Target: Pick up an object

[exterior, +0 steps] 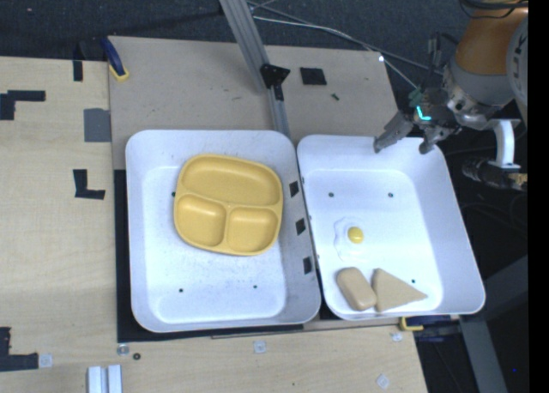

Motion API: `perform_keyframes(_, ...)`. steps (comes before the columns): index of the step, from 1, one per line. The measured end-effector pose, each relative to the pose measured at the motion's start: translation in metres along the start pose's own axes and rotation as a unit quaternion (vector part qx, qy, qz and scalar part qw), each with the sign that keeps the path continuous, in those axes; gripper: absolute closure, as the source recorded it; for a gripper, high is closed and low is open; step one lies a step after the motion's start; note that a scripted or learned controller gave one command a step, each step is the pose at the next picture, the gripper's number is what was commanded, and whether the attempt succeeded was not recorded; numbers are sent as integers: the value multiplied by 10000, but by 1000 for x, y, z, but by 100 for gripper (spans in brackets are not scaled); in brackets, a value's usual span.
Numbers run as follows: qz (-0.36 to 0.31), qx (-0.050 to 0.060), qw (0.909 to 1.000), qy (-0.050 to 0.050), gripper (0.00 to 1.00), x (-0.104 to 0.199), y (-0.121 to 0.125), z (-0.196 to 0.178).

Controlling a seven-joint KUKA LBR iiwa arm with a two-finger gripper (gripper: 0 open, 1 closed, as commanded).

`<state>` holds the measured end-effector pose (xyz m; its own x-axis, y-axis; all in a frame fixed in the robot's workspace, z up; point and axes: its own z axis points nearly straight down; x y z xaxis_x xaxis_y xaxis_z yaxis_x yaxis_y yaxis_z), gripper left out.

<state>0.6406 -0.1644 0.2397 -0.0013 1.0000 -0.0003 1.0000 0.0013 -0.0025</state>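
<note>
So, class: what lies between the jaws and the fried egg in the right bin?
Bare white bin floor, in the camera view, between the gripper and the fried egg.

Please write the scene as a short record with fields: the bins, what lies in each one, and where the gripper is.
left bin: holds a yellow tray with three compartments
right bin: holds a fried egg toy, a bread roll and a tan wedge
roll and wedge: side by side at the near edge, the egg just behind them
gripper: above the far edge of the right bin, fingers spread, nothing between them
</note>
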Motion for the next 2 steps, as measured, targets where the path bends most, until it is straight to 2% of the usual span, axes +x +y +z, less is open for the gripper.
perform_keyframes(1, -1, -7, 10000, -1, 0, 0, 0, -1)
perform_keyframes(2, -2, 17, 10000, 1, 0, 9, -4, 50)
